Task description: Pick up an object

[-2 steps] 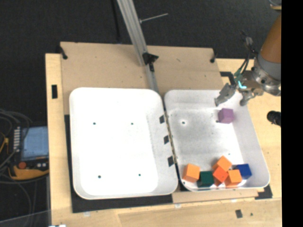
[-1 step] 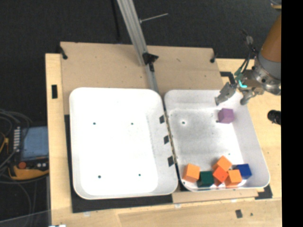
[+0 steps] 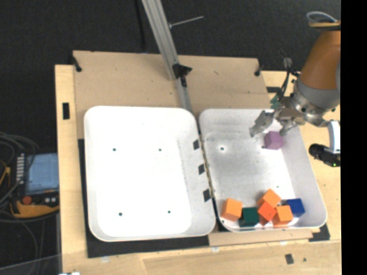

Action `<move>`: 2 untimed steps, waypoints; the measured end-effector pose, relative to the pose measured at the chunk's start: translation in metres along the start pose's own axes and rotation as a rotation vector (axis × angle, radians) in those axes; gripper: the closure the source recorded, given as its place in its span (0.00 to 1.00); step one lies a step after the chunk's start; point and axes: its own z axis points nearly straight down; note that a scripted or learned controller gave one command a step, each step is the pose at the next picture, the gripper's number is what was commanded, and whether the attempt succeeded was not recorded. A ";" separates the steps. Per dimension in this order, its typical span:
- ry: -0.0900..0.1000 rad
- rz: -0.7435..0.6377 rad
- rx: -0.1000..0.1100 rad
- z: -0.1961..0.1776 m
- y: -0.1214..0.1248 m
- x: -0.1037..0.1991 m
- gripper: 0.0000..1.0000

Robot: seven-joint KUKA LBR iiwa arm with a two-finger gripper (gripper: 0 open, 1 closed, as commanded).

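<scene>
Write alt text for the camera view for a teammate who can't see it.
The gripper hovers in the right bin, close beside a purple block. Orange, green and blue blocks cluster at that bin's near edge, and the left bin sits alongside.

Small purple block sits in the right bin, near its far right side. Orange blocks, a green one & a blue one huddle at the bin's near edge.

One fixed camera high above the bench looks down aslant on both white bins.
</scene>
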 end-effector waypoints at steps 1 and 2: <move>0.000 0.005 0.000 0.061 -0.002 0.005 0.00; -0.001 0.007 0.001 0.120 0.000 -0.003 0.00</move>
